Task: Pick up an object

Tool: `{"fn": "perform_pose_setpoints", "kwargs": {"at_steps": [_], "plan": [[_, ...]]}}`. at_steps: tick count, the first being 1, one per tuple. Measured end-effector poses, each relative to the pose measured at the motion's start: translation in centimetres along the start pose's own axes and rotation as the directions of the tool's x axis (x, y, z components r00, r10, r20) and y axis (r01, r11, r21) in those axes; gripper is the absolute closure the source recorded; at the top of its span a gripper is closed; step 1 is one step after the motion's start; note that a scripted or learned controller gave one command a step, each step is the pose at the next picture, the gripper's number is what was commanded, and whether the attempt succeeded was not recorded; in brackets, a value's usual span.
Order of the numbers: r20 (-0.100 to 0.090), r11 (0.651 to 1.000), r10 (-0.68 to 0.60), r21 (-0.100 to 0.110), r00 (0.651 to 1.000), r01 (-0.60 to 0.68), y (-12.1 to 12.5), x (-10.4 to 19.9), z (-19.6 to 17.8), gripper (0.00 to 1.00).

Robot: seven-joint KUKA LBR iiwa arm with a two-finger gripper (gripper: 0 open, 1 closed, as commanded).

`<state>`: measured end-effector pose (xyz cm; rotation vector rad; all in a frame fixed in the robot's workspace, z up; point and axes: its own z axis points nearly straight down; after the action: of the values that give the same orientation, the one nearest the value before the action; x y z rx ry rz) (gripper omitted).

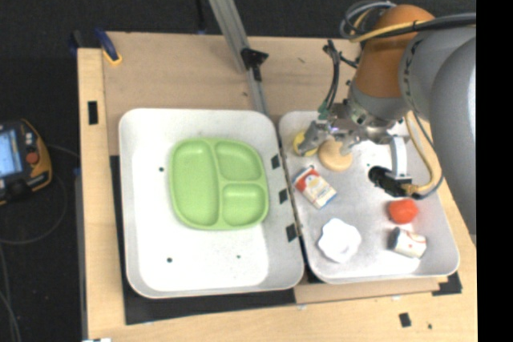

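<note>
My gripper (323, 132) hangs low over the far left corner of the right bin (437, 264). Right beside its tip, on the left, lies a small yellow object (304, 143); whether the gripper touches it is unclear. A tan round piece (337, 159) sits just below the gripper. Further forward lie a red and white carton (316, 187), a white crumpled object (339, 241), an orange-red ball (403, 210) and a small white and red item (407, 243).
The left bin (144, 268) holds a green divided plate (218, 183) near its middle. A grey metal bar (224, 8) slants down from the top to the gap between the bins. The arm covers the right bin's far right part.
</note>
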<state>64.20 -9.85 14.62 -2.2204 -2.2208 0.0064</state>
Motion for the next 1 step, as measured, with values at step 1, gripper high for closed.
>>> {"fn": "perform_pose_setpoints", "kwargs": {"at_steps": [1], "plan": [[0.003, 1.000, 0.000, -0.012, 1.000, 0.000, 0.35, -0.26, 3.99, 0.00]]}}
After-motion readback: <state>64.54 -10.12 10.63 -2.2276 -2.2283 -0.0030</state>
